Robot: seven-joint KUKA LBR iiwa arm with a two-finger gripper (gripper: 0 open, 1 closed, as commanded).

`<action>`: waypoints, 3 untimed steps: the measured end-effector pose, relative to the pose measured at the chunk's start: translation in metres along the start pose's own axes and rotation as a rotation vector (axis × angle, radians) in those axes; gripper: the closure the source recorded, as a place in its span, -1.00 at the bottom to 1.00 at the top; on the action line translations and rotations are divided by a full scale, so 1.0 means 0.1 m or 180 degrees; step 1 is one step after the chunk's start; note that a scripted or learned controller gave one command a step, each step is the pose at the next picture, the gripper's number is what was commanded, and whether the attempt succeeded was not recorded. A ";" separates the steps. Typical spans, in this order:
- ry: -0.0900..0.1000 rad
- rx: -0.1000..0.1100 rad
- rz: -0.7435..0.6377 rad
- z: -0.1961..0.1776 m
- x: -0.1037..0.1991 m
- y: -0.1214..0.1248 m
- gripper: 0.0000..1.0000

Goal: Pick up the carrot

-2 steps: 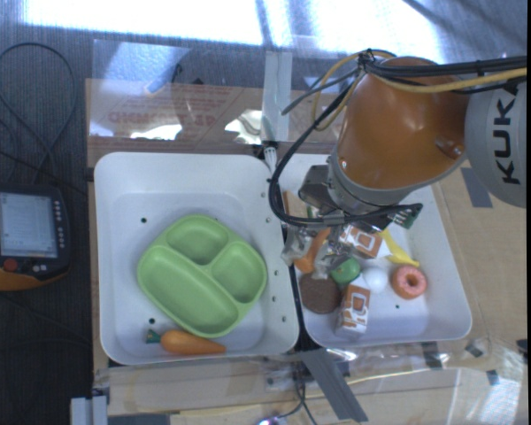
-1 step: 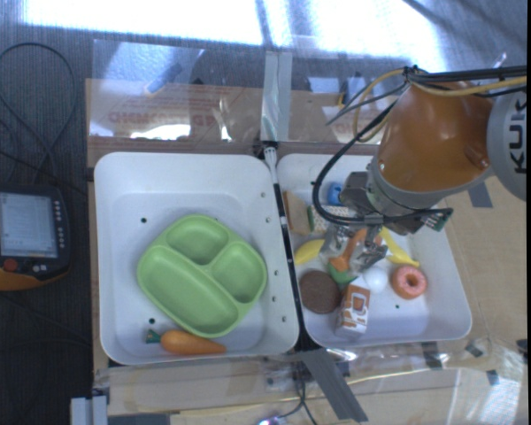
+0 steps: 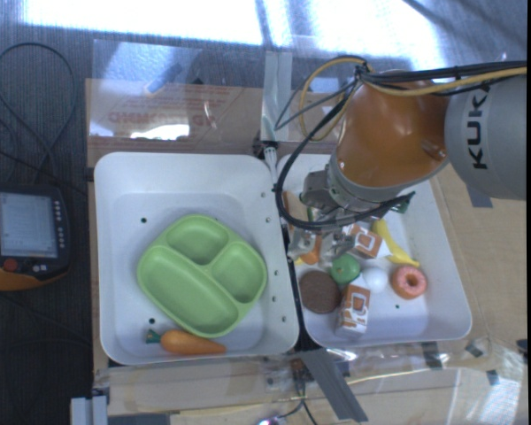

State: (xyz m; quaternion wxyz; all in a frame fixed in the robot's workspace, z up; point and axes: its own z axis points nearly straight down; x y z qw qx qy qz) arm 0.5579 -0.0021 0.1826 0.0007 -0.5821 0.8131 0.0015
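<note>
Overhead slant view of the bench as I see it from my console. The carrot (image 3: 193, 343) lies flat in the left bin (image 3: 115, 237), along its near wall, with the green leafy end toward the left and the orange body just beside the near edge of the green divided plate (image 3: 203, 274). The plate fills the bin's middle; I see bare white floor along the left wall and the far wall, and only a thin strip between carrot and near rim.

The right bin (image 3: 451, 308) is crowded: a brown round cookie (image 3: 319, 292), a green ball-like item (image 3: 344, 268), a pink-iced doughnut (image 3: 410, 282), a yellow banana-shaped piece (image 3: 391, 244), a white egg-like item (image 3: 374, 278), and two small orange-and-white cartons (image 3: 355, 308). Little free floor shows there except toward the right wall.

The arm (image 3: 398, 140) enters from the right, its orange band large in the frame, and the gripper (image 3: 323, 233) hangs over the right bin's left half, next to the divider between the bins and well apart from the carrot. I cannot tell whether the jaws are apart or together; cables and clutter blur them.

The bins rest on a tan bench with a clear plastic sheet (image 3: 186, 104) at the far side. A teach pendant (image 3: 22, 233) with a lit screen sits on dark flooring at the left.
</note>
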 end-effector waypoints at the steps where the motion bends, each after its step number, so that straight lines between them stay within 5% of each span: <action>1: -0.0003 0.0015 -0.0028 -0.24 -0.01 -0.53 1.00; 2: -0.0005 0.0035 0.0420 -1.31 0.24 -0.47 1.00; 3: 0.0007 -0.0016 0.0689 -0.33 0.09 0.03 1.00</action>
